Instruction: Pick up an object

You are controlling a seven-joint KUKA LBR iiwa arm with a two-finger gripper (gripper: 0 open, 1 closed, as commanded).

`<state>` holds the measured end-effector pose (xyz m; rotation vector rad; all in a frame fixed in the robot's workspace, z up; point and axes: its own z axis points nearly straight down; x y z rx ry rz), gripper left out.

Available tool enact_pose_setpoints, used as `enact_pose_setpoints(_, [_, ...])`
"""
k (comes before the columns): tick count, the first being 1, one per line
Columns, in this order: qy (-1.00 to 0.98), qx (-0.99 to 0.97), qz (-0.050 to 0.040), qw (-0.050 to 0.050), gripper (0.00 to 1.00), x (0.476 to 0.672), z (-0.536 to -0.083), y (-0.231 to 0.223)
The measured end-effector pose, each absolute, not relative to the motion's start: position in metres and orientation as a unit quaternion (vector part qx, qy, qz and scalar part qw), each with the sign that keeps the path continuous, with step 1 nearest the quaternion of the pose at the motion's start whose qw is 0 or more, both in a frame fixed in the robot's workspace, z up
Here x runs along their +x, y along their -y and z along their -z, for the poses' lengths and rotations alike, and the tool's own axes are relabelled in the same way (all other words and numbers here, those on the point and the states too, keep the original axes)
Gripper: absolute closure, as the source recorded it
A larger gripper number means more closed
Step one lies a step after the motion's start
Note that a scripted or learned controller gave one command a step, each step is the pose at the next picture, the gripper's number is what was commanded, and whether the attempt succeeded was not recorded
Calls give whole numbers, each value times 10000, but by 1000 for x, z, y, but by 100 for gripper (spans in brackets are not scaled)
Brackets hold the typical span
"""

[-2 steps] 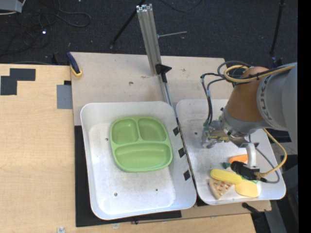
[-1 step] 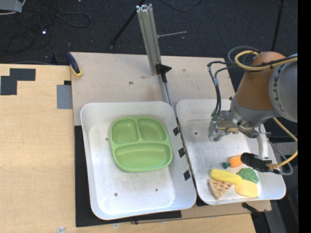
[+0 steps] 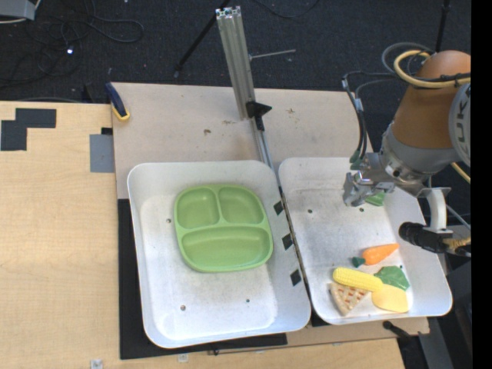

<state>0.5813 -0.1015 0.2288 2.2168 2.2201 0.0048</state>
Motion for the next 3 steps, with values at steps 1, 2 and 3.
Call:
enact_pose_setpoints(1, [-7076,7066,-7,11,100,582,-270,103])
enact_pose_setpoints(2, [-7086,7056,5,-17,100,582,-260,58])
enact_pose_setpoints(3, [-7089,7053,1,-9,100,589,-263,6])
